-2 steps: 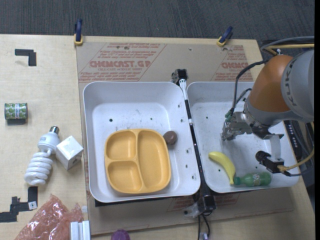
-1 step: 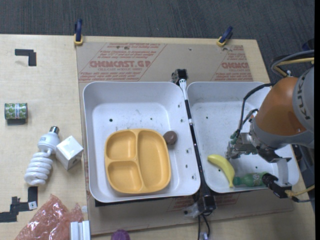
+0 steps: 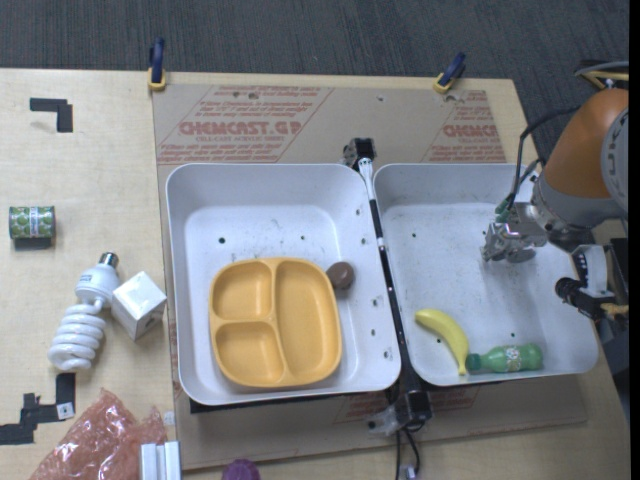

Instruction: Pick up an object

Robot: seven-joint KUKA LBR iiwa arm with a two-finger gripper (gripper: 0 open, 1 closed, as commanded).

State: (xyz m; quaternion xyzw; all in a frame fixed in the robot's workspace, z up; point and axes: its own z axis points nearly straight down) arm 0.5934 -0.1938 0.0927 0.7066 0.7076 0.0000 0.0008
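A banana (image 3: 446, 334) lies in the lower part of the right bin (image 3: 560, 360), its tip touching a green bottle (image 3: 505, 359) lying on its side along the bin's lower wall. The hand (image 3: 508, 240) hangs over the same bin's upper right, apart from both; how far it is open cannot be told. In the left bin (image 3: 262, 198) a yellow divided plate (image 3: 275, 321) sits beside a small brown ball (image 3: 340, 276).

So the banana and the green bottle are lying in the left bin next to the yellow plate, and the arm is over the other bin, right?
Not quite. The camera view shows the banana and the green bottle lying in the right bin, the same bin the gripper is over. The yellow plate sits in the left bin with a small brown object.
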